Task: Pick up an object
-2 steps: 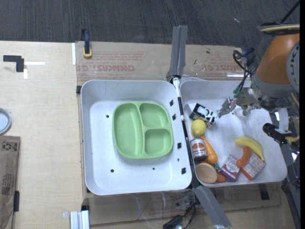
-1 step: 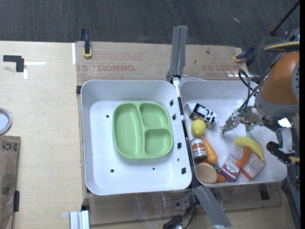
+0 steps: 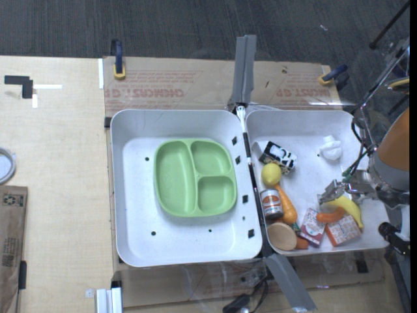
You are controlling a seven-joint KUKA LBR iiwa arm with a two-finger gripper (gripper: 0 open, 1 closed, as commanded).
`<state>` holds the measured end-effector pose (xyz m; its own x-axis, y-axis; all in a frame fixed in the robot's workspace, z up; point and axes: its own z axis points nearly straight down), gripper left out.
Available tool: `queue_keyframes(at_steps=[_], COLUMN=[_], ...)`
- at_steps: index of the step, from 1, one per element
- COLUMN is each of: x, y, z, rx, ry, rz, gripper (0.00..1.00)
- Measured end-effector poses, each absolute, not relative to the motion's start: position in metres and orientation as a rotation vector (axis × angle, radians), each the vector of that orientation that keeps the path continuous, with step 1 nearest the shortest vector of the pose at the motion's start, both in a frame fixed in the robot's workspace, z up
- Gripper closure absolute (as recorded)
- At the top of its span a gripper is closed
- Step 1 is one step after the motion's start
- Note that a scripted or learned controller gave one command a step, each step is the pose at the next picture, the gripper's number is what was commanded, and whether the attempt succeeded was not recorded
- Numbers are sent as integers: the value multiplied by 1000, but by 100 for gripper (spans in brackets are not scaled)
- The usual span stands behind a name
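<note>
The gripper (image 3: pixel 339 191) is seen low in the right bin (image 3: pixel 306 119), reaching in from the right, directly above and apparently touching the upper end of the banana (image 3: pixel 347 207), which lies near the bin's right wall. Whether the fingers are open or closed cannot be told at this size, and nothing is seen held between them. The banana is judged to be a light, hard plastic toy, smooth and curved, so it is likely to slip or roll out of a pinch; a hold across its thick middle is judged safer than one at the tapered tip. Crowding is a risk, since a small orange piece (image 3: pixel 329 217) and a red-and-white packet (image 3: pixel 343 230) lie just beside it. The same bin also holds a lemon (image 3: pixel 271 174), a black-and-white toy car (image 3: pixel 279 155), a small can (image 3: pixel 271 204) with a carrot (image 3: pixel 287 205) alongside, a tan bowl (image 3: pixel 282 236), a second packet (image 3: pixel 313 227) and a white lump (image 3: pixel 331 149) towards the back. In the left bin (image 3: pixel 130 194), a green divided plate (image 3: pixel 195 177) lies flat, with nothing seen in its three compartments.
</note>
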<state>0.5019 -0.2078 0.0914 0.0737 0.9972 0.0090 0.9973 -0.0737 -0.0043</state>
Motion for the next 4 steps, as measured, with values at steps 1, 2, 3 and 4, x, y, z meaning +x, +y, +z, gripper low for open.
queue_keyframes(at_steps=[1, 2, 3, 4], x=[502, 502, 558, 532], y=[-212, -209, -167, -147], z=[101, 100, 91, 140], rx=[-2308, -2299, -2408, -2579], ry=[-2128, -2130, -2016, -1791], rz=[0, -4, 2, 4], gripper=[100, 0, 0, 0])
